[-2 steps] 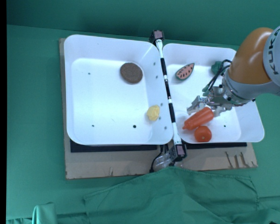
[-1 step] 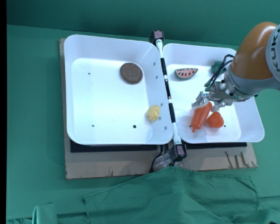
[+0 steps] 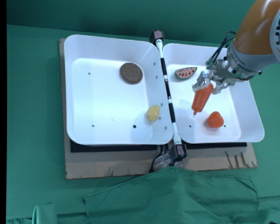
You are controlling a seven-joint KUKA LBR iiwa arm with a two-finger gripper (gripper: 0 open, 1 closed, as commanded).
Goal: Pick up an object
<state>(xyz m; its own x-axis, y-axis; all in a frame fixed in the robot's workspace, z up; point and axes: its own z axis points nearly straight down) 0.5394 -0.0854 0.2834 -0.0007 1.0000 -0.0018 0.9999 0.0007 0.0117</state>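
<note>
- Green cloth drapes the tabletop's near edge.
- Tool seemingly clamps the orange carrot, dangling above the right bin, probably lifted clear.

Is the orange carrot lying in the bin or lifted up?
Lifted. The carrot hangs tilted from the pincer, above the right bin.

Two white bins on brown cardboard over green cloth. A brown disc and a pale yellow lump — left bin. A watermelon slice (red, green rind, dark seeds), an orange carrot and an orange-red lump — right bin.
</note>
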